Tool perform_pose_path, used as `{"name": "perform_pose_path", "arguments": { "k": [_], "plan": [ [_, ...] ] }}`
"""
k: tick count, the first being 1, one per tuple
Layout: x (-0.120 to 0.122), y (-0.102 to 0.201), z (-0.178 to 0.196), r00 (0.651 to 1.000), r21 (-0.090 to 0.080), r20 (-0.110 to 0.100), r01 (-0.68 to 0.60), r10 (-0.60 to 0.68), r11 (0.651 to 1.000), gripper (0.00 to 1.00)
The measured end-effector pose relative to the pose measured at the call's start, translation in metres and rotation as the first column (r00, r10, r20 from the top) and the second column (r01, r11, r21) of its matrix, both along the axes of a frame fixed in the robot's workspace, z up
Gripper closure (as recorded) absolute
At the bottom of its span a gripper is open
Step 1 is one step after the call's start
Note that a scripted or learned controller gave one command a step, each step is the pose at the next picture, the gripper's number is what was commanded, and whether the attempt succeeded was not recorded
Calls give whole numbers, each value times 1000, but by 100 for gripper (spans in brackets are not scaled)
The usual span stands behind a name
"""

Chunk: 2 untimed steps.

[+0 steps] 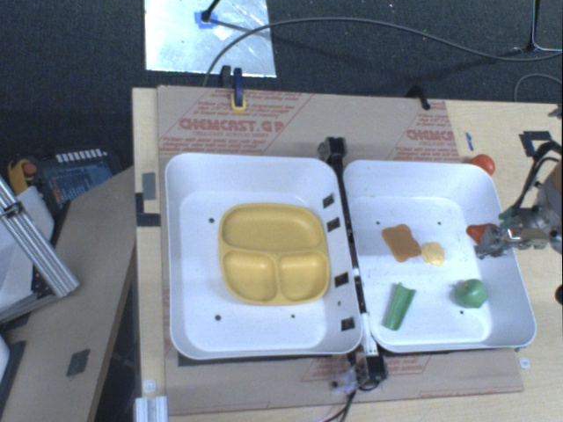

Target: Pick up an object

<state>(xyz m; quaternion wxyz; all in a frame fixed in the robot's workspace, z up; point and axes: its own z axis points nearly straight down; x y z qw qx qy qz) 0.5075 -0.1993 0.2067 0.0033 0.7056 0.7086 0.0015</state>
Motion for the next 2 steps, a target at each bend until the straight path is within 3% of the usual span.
{"name": "perform_pose_path", "arguments": {
  "k": [1,2],
  "plan": [
    [1,1,44,1000,0,0,-1,1,1000,100],
    [2,46,47,1000,3,-4,-5,5,1000,100]
  ]
}}
